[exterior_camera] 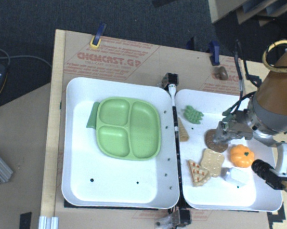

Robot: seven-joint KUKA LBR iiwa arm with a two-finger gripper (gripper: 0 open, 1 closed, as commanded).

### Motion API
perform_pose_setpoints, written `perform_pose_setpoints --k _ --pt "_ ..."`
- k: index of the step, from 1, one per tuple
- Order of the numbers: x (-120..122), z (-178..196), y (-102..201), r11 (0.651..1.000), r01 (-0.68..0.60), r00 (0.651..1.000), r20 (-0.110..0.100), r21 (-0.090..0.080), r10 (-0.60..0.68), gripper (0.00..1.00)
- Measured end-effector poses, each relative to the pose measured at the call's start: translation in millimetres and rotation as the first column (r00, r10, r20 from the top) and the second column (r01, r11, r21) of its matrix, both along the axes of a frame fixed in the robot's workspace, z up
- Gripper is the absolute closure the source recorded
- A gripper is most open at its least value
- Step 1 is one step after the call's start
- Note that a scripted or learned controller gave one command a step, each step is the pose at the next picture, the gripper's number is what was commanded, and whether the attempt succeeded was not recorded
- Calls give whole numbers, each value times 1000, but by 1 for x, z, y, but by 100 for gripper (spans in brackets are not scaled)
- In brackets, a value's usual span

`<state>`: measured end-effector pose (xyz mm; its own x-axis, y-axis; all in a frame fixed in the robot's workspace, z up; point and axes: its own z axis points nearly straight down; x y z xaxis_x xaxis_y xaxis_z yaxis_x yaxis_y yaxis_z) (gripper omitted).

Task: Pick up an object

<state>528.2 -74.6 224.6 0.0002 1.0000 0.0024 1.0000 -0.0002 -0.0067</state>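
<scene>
The right bin [258, 202] holds several small toy foods. A green leafy piece [192, 114] lies at its back left and a tan wedge [183, 133] by the left wall. A brown round cookie [214, 140] sits mid-bin, with a beige cracker [211, 161] and a pizza slice [197, 173] in front of it. An orange pumpkin [242, 156] and a white piece [236, 175] lie to the right. My gripper [226, 131] hangs right over the brown cookie, fingers pointing down.
The left bin [73, 170] holds a green divided plate [128, 127]. A black handle-like part [269, 174] juts in at the right bin's right side. Clamps sit along the bench's back edge.
</scene>
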Motion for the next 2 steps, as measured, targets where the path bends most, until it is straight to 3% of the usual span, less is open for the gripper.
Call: perform_pose_setpoints --k 1,2 --pt "17 2 8 1000 -2 1000 9 -3 2 100" --pt "10 10 6 1000 0 1000 9 -3 0 100"
